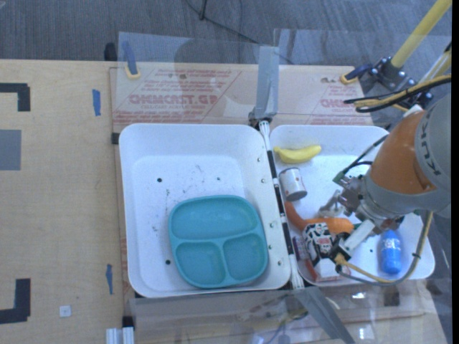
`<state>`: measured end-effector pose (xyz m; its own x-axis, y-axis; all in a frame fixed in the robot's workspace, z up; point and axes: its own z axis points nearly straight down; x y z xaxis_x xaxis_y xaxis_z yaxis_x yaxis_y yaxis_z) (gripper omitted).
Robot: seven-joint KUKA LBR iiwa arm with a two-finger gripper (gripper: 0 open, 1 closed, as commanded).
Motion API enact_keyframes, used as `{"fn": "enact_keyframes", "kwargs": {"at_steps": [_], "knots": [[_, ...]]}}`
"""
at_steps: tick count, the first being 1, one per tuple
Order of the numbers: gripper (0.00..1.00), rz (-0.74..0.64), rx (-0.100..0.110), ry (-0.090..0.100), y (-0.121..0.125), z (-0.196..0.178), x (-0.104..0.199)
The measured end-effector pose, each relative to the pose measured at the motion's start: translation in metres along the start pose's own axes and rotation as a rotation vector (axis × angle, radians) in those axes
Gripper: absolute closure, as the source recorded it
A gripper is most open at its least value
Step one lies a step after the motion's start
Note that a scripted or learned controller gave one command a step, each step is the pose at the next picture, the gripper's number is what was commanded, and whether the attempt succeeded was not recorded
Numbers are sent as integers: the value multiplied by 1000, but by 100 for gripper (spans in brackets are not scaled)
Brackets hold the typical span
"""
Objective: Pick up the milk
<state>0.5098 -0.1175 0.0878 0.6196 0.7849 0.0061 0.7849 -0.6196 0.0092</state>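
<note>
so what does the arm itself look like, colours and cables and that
The arm is grey and rounded, with a broad orange band above the wrist. The gripper is bare silvery metal, and thin black cables loop from the wrist down to it.

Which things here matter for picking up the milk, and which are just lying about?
For the job: milk carton in the right bin; tool close beside it.

Lying about: banana, metal can, orange item, blue bottle in the same bin; teal divided plate in the left bin.
</note>
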Motion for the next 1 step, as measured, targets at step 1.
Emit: {"fn": "enact_keyframes", "kwargs": {"at_steps": [1], "knots": [[100,5,3,-6,1,-6,-3]]}}
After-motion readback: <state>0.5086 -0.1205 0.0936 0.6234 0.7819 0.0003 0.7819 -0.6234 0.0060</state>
